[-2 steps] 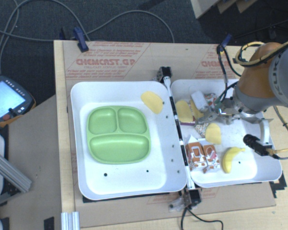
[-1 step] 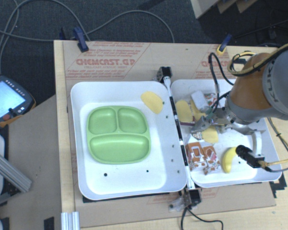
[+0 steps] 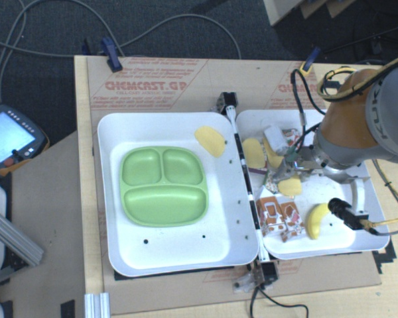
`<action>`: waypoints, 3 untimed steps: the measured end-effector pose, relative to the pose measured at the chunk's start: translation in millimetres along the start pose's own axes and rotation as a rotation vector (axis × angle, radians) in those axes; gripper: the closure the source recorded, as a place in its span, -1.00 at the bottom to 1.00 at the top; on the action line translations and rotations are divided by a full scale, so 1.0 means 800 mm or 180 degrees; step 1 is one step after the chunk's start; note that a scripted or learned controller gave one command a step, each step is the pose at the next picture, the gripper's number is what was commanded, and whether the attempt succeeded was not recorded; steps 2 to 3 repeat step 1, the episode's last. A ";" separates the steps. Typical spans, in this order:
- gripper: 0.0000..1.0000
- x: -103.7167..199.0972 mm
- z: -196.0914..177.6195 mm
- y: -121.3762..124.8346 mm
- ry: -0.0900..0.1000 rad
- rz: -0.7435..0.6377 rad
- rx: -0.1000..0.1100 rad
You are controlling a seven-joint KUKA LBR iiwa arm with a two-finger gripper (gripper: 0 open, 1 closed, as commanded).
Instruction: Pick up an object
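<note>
We see the gripper [image 3: 283, 171] low in the right bin [image 3: 358, 242], its grip unreadable; a yellow piece [image 3: 290, 187] lies just at its five o'clock.

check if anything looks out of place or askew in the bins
One yellow piece lies alone in the left bin, beside the green divided plate; the other yellow items sit in the right bin. Nothing looks spilled or damaged.

Glossy green plastic divided plate [image 3: 164, 185]
</note>
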State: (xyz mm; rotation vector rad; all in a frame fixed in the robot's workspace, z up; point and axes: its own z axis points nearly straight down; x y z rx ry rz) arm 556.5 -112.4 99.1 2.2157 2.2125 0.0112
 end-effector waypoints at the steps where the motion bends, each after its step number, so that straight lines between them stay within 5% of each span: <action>1: 1.00 0.076 -0.108 0.014 0.0009 -0.0010 0.0034; 3: 1.00 0.076 -0.108 0.014 0.0009 -0.0010 0.0034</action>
